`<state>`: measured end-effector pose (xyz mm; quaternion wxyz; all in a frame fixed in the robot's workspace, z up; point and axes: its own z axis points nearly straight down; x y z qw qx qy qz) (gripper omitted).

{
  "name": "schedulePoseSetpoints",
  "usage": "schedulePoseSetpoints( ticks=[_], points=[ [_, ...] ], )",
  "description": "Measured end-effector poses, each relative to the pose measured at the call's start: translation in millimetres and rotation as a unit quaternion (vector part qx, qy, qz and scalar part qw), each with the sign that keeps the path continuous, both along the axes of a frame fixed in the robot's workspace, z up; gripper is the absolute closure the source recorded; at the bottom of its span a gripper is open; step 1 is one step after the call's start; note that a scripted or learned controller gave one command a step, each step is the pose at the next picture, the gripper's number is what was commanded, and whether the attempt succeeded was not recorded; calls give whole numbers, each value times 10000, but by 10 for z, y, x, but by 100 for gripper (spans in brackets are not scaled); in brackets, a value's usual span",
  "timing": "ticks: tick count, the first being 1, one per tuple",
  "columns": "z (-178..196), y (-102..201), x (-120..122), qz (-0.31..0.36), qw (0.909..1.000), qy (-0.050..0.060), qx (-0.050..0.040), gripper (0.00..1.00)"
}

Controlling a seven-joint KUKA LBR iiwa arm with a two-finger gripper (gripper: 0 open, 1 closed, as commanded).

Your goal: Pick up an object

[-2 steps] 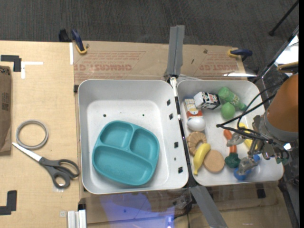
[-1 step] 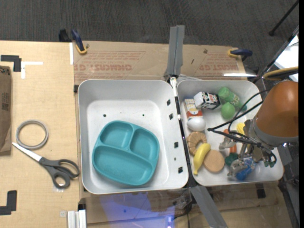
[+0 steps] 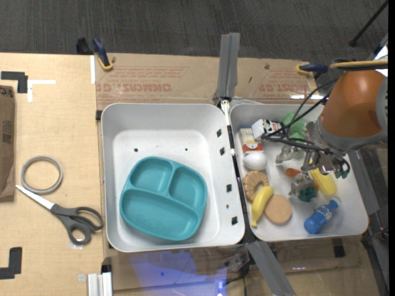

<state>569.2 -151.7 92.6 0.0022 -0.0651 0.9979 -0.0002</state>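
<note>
The gripper [image 3: 313,168] is seen low over the right bin [image 3: 355,227], among the toy food; whether it is parted or closed cannot be told, and nothing is seen clamped in it. Just beside it a yellow corn cob [image 3: 324,181] lies with its long axis running from upper left to lower right. A banana [image 3: 261,203] is laid near the bin's left wall, its length running from upper right to lower left, touching a round biscuit [image 3: 278,209]. A white egg [image 3: 254,160] and a blue bottle [image 3: 321,217], tilted with its cap toward the upper right, are also seen there.

In the left bin [image 3: 117,125] a teal divided plate [image 3: 163,198] is laid flat. Both bins are set on brown cardboard [image 3: 160,79]. On the wooden bench [image 3: 49,239] to the left, a roll of tape [image 3: 42,174] and scissors [image 3: 68,216] are found. Dark carpet [image 3: 185,11] is seen beyond.
</note>
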Motion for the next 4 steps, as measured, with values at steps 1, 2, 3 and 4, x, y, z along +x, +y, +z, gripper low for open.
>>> schedulePoseSetpoints(
  ticks=[1,2,3,4],
  points=[
    [3,114,813,-715,9972,232,-2,0],
    [4,-87,187,-819,9966,3,-1,0],
    [7,-472,289,-467,9989,-8,-4,0],
    [3,-645,-301,-601,9982,4,2,0]
  ],
)
